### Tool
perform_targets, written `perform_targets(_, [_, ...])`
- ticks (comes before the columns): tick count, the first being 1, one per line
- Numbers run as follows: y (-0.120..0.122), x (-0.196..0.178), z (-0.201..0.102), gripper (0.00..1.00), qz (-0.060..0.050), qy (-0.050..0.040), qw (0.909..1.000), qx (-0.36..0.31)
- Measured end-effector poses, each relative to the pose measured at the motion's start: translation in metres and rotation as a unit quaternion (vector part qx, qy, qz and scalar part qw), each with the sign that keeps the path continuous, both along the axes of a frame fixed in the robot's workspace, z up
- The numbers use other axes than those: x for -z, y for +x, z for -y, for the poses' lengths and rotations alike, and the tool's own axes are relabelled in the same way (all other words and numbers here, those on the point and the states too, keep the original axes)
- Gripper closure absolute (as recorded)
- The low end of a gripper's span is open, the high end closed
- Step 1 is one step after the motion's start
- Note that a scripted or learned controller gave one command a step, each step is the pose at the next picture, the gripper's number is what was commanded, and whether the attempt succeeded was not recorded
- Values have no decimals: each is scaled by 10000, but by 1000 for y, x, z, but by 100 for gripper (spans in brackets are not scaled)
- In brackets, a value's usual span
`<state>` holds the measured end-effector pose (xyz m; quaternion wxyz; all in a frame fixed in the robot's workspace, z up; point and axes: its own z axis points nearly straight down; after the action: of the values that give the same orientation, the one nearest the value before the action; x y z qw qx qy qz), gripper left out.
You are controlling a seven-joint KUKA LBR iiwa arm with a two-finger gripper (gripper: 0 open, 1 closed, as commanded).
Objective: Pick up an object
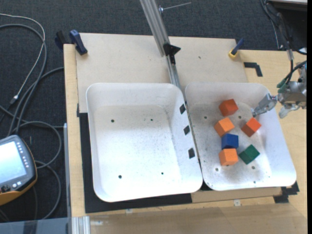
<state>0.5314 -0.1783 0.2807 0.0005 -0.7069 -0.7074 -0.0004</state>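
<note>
I see the gripper [265, 105] at the 3 o'clock edge of the right bin [282, 150], low over the rim; from this angle I cannot tell how the jaws are set, and nothing shows between them. Nearest candidate is the orange cube [252, 126], just beside the tip at its 7 o'clock. Others cluster toward bin centre: orange cube at top [228, 107], another orange [224, 126], blue cube [230, 141], orange below it [228, 156], green cube [249, 154]. My read: nothing lifted yet; the grasp and lift remain. Left bin [97, 130] isn't involved.
</note>
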Motion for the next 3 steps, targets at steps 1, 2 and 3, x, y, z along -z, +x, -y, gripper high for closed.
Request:
perform_targets(1, [39, 113, -12, 0, -42, 13, 10000, -7])
perform_targets(2, [33, 186, -62, 0, -49, 20, 10000, -18])
perform_targets(3, [102, 151, -59, 0, 47, -16, 10000, -17])
